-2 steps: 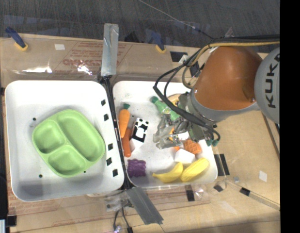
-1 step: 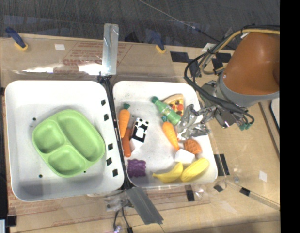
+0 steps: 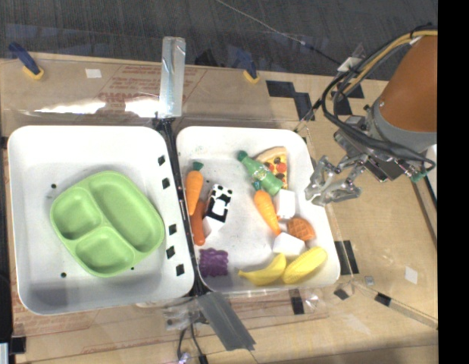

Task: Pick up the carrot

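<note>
Hand: my hand (image 3: pixel 334 185) hangs just outside the right bin's (image 3: pixel 325 237) outer wall, over the table (image 3: pixel 386 256); its metal fingers (image 3: pixel 319 182) stand apart with nothing between them.
Carrot: one carrot (image 3: pixel 266 210) lies inside the right bin, just past the wall from my hand, its tip pointing toward the near edge; a second carrot (image 3: pixel 195 196) lies farther from my hand, along the bin's far wall beside the divider.
Nearest my hand: a pizza slice (image 3: pixel 276 163) and a green bottle (image 3: pixel 257 171) lie just beyond the near carrot's top; two white blocks (image 3: pixel 286 203) and a brown piece (image 3: pixel 301 228) touch or flank its lower end.
Front of the bin: a banana (image 3: pixel 266 271), a yellow lemon-like piece (image 3: pixel 305 264) and purple grapes (image 3: pixel 214 261).
Middle: a black-and-white block (image 3: pixel 218 202) lies between the two carrots.
Far bin: the left bin (image 3: pixel 37 279), well away from my hand, holds a green divided plate (image 3: pixel 105 222).
</note>
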You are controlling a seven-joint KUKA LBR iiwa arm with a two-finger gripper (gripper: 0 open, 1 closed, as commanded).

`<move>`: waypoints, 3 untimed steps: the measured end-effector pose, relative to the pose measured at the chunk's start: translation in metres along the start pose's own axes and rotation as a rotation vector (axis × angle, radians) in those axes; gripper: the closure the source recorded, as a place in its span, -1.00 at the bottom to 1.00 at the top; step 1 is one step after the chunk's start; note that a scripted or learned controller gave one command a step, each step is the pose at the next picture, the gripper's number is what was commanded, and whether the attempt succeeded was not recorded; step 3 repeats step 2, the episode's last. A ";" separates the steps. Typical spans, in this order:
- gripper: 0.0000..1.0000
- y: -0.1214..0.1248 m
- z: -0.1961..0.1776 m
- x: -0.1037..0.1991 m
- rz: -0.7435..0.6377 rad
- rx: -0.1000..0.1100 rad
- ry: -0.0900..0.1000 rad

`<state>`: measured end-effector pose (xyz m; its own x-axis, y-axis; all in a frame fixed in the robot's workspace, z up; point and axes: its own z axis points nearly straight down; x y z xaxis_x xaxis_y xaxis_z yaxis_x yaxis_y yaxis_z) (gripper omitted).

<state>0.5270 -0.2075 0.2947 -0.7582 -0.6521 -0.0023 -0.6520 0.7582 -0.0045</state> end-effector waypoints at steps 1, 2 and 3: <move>1.00 0.025 0.040 0.032 -0.323 -0.006 0.002; 1.00 0.067 0.047 -0.049 -0.202 -0.006 0.001; 1.00 0.067 0.047 -0.049 -0.202 -0.006 0.001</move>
